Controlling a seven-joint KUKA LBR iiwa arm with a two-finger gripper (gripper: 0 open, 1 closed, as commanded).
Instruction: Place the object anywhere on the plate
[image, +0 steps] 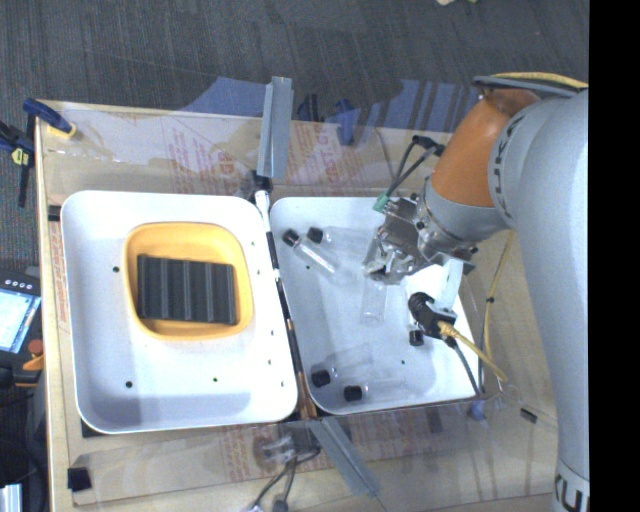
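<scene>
The gripper (392, 262) is seen low over the right bin (330, 385), near its far right side. How wide the fingers are cannot be told, because they are small and blurred against the white floor. A clear tube (373, 302) lies just below the gripper, close to it, but it is not seen between the fingers. Another clear tube with a black cap (306, 251) lies to the left in the same bin. The yellow plate (188, 238), with a dark ribbed tray (188, 290) on it, sits in the left bin (90, 380). Both bins are carried by the table (150, 150).
</scene>
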